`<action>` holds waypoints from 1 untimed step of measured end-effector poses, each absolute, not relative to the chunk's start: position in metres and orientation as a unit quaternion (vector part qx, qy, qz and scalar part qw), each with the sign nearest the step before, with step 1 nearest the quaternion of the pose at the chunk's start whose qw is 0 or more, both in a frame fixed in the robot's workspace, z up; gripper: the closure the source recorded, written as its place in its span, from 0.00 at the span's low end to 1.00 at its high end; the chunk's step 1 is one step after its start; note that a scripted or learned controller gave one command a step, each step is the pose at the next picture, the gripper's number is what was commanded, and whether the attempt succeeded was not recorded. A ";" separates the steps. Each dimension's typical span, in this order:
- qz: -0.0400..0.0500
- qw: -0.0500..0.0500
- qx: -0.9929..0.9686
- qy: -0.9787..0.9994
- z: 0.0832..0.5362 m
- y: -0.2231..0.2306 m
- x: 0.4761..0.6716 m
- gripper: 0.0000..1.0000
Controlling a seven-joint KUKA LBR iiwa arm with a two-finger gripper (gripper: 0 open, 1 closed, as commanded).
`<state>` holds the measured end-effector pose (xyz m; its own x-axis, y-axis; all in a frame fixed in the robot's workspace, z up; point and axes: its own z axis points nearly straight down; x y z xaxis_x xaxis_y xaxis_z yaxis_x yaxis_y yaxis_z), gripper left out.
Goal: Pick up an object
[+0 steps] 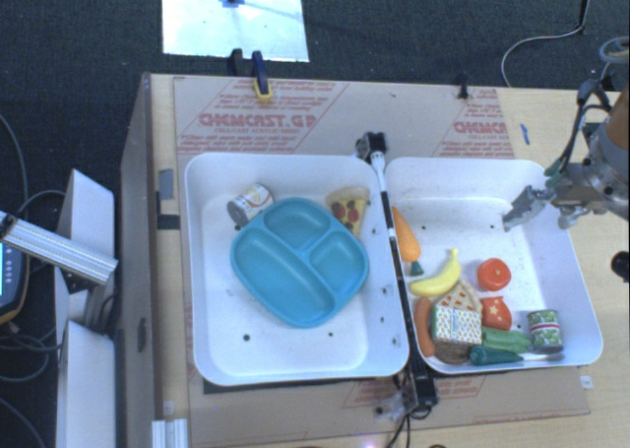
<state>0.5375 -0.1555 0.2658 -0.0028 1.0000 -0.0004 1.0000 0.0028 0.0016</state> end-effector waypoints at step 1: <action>-0.001 -0.001 0.707 0.707 0.145 -0.159 0.526 0.00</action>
